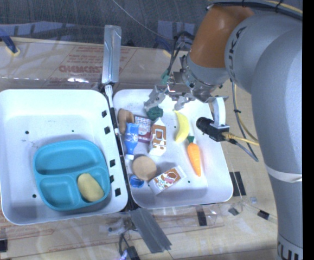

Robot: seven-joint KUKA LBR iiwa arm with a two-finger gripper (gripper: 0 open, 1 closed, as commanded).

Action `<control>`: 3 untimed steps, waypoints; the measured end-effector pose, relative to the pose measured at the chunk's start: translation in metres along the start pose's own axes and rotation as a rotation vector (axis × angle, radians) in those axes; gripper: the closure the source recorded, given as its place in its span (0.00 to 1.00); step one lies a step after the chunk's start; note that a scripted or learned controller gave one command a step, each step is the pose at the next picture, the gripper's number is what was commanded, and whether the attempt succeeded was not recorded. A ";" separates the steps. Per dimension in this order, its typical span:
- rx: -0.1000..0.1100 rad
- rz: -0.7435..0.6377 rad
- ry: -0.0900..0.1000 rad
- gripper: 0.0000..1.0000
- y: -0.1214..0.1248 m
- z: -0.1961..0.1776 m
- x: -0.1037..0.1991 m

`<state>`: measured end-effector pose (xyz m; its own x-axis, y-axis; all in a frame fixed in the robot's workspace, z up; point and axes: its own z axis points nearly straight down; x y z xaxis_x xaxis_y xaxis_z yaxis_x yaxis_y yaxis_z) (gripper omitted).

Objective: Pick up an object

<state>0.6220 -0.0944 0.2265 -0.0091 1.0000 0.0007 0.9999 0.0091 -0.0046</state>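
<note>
My gripper [167, 102] hangs over the back of the right bin [216, 186], its fingers spread open with nothing between them. A small dark green object [155, 112] lies just below the left fingertip [154, 99]. Under the right fingertip, a yellow banana [182, 126] points toward an orange carrot [194, 157]. Between them and the divider lie a white and brown carton [158, 137], a blue packet [132, 138], a red and white packet [142, 124] and a brown piece [125, 117]. A round tan item [143, 167] and a small printed box [166, 179] lie near the front.
The left bin [15, 107] holds a blue divided plate [64, 164] with a yellow potato-like item [90, 187] in its front compartment. The grey arm [265, 91] rises along the right side above the right bin. A black cable plug [208, 128] juts out beside the banana.
</note>
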 end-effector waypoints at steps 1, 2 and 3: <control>-0.013 -0.173 -0.004 0.00 0.009 0.101 -0.010; -0.013 -0.184 -0.007 0.00 0.037 0.127 -0.024; -0.006 -0.190 -0.003 1.00 0.036 0.121 -0.021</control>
<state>0.6577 -0.1149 0.1056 -0.1982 0.9802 -0.0019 0.9802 0.1982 0.0016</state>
